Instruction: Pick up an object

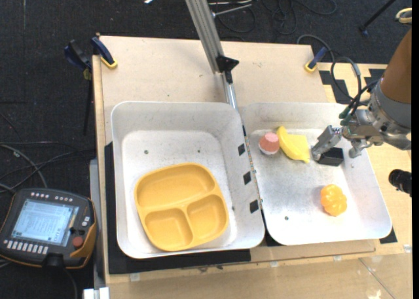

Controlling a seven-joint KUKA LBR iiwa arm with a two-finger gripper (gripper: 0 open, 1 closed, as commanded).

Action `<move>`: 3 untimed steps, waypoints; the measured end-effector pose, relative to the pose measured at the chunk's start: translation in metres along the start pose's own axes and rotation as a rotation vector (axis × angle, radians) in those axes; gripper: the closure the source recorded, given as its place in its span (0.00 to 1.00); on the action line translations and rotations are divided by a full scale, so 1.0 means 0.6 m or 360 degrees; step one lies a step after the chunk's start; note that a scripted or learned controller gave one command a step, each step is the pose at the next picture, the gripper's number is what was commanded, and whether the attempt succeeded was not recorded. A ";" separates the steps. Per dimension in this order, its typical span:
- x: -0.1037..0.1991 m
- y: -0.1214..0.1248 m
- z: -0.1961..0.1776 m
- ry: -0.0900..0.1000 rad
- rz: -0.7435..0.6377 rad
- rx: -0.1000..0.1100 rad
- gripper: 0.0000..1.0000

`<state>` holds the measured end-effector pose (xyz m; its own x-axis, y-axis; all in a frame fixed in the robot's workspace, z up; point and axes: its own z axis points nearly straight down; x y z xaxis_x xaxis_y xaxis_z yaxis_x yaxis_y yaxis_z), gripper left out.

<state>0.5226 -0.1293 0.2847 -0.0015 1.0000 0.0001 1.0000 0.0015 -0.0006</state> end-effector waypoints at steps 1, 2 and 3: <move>0.000 0.000 0.000 0.0000 0.0001 0.0000 0.00; 0.006 -0.004 0.073 0.0000 0.0002 0.0006 0.00; 0.014 0.000 0.147 0.0001 0.0002 0.0007 0.00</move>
<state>0.5223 -0.1208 0.1967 -0.0001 1.0000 0.0006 1.0000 0.0001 -0.0047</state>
